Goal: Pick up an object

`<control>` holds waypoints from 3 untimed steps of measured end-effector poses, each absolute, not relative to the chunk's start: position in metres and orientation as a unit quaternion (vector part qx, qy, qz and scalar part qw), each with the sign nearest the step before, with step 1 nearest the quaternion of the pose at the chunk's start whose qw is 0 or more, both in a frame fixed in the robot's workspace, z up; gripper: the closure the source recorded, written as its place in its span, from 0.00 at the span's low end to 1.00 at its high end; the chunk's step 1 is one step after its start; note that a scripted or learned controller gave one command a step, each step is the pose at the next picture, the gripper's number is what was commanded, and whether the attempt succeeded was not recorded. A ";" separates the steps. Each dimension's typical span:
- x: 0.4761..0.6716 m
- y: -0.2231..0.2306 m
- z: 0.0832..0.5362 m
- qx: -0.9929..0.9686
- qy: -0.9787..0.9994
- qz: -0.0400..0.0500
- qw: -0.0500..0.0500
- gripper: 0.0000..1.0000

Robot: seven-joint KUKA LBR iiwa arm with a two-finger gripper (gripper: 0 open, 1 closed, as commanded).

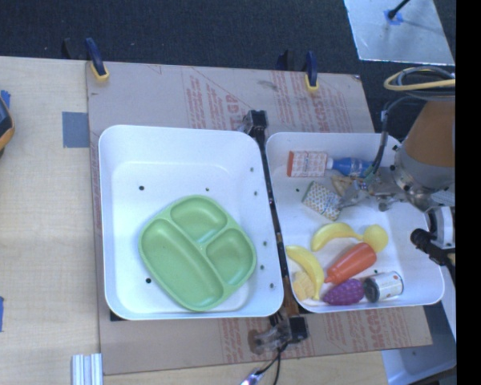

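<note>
1. While the bench (pixel 40 239) is carrying both bins on a cardboard sheet (pixel 224 95), the left bin (pixel 120 147) is holding a green divided plate (pixel 197 252), which is lying flat toward that bin's near side with its three compartments facing up.
2. Reaching in from the right, the arm (pixel 429 147) is leaning over the far right corner of the right bin (pixel 421 295), its orange band showing above the grey wrist.
3. At the wrist's low end, the gripper (pixel 361 189) is sitting among the items at the far side of the right bin; whether its jaws are spread or pressed together cannot be told, and nothing is visibly lying between them.
4. Candidate objects are all lying in the right bin:
   - a white bottle with a red label and blue cap (pixel 321 164) is lying on its side along the far wall;
   - a patterned grey packet (pixel 321 200) is lying just beside the gripper;
   - a yellow banana (pixel 337 233) and a second banana (pixel 307 271) are curving around the middle;
   - an orange carrot (pixel 352 262) is lying tilted between them;
   - a lemon (pixel 375 237) is touching the carrot's far end;
   - a purple grape bunch (pixel 344 293) and a small can (pixel 382 285) are resting by the near wall.
</note>
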State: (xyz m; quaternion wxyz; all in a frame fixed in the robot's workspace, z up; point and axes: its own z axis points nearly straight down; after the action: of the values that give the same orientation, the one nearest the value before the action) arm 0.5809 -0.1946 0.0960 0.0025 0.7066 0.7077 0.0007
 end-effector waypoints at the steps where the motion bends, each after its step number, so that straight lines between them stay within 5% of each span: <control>1: 0.656 -0.152 0.095 0.707 0.707 -0.004 -0.003 0.00; 2: 0.519 -0.199 0.116 0.706 0.708 -0.002 -0.001 0.00; 3: 0.519 -0.199 0.126 0.704 0.710 -0.002 -0.002 1.00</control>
State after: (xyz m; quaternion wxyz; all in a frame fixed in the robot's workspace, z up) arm 0.5188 -0.1993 0.1262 -0.0022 0.7045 0.7097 -0.0024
